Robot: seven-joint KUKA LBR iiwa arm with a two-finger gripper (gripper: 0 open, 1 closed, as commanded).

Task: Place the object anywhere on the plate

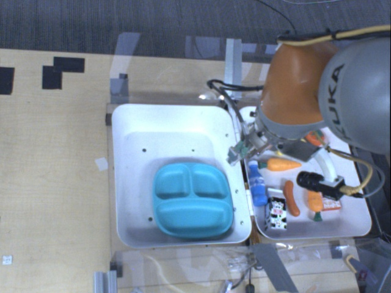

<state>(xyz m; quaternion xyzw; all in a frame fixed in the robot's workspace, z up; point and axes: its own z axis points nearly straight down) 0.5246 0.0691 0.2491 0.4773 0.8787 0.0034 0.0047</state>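
Observation:
A light blue plate (192, 199) with three compartments lies in the left white bin (131, 163), toward its front. My gripper (242, 150) hangs over the divider between the two bins, just past the plate's far right corner and above a small blue bottle (257, 187). The arm's orange band and grey wrist cover the back of the right bin (360, 224). Nothing is seen held in the gripper.
The right bin holds an orange carrot (283, 163), a red-orange sausage (292, 199), a black-and-white cow-patterned carton (277, 213), an orange toy vegetable (314, 202) and another orange piece (313, 139) by the arm. Bare white floor surrounds the plate.

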